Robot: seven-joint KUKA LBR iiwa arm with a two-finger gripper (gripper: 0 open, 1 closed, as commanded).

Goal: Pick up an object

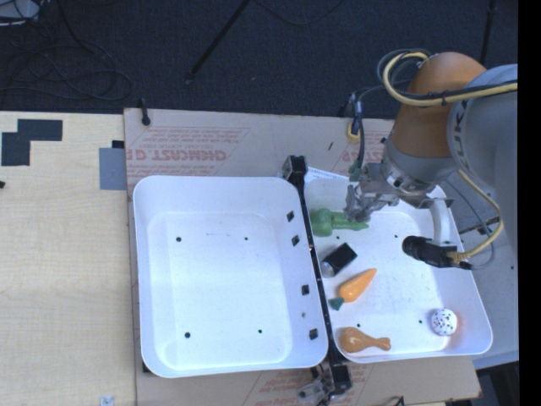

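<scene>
So the green toy (336, 222) is lying in the right bin (473, 332), up in the far-left part near the divider, long axis running roughly left-right with the fat end toward the divider. My gripper (362, 203) sits right at its thin right-hand end, touching or nearly so. Honestly can't tell from here what the tool's state is, too much clutter. Other stuff is nearer me: black block (339, 257), carrot (357, 284), tan gourd thing (363, 339), spotted ball (443, 320).
</scene>
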